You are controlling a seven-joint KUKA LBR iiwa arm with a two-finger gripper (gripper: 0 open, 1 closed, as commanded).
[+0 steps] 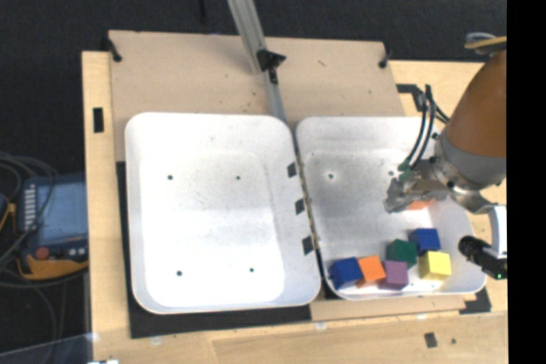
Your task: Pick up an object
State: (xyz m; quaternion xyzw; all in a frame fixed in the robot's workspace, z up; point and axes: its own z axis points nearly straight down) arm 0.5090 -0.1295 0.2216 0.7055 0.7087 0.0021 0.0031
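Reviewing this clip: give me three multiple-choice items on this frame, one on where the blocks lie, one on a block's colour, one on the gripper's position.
1. The blocks lie in:
A. the left bin
B. the right bin's near edge
C. the bare bench

2. The block nearest the divider between the bins is:
A. blue
B. red
C. white

3. The gripper is:
A. over the left bin
B. above the right bin
C. off the bench

Answers:
1 B: the blocks cluster along the right bin's near wall.
2 A: the blue block sits leftmost, beside the orange block.
3 B: the gripper hangs over the right bin.
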